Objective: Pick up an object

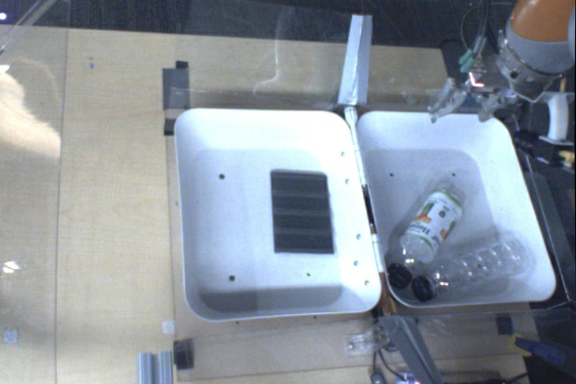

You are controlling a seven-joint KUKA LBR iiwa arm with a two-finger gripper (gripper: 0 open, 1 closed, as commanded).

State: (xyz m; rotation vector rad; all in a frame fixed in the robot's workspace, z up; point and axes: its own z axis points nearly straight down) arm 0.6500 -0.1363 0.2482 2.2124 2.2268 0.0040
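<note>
At the left of the bench, the left bin [207,193] is seen to carry a single dark ribbed rectangular pad [301,210], laid flat near the bin's middle and well clear of every wall. Between the two bins a metal divider post [355,58] is set at the far edge, apparently to keep them aligned side by side. In the right bin [396,148], two bottles are gathered toward the near edge: a clear bottle with an orange-and-white label [434,223], tilted with its dark cap toward the near left corner, and a clear unlabelled bottle [477,264], lying along the near wall just beside it. Both have probably settled there because the bin floor slopes to its walls. The gripper [463,94] is held above the far edge of the right bin, toward its far right corner, well apart from both bottles. Nothing is seen between the fingers; whether they are spread or closed cannot be told. No pick is judged to have been made yet.
</note>
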